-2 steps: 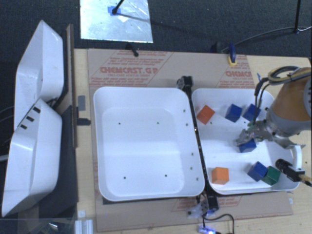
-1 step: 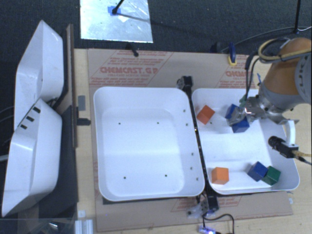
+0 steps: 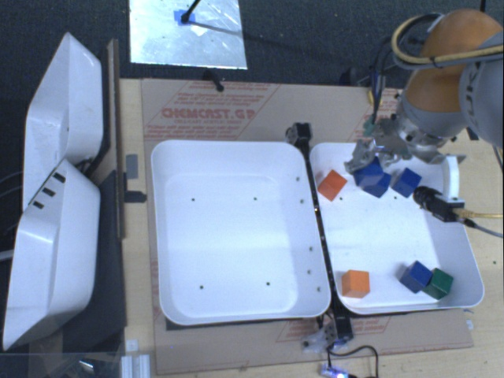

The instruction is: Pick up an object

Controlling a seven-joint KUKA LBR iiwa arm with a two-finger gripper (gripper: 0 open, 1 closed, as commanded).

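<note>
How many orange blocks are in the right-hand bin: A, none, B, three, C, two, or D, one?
C: the right bin holds two orange blocks, one near its upper left corner and one by its lower left edge; the other blocks in it are blue or green.

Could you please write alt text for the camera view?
The gripper hangs low over a blue cube at the back of the right bin, which also holds two orange cubes, two more blue cubes and a green one.
</note>
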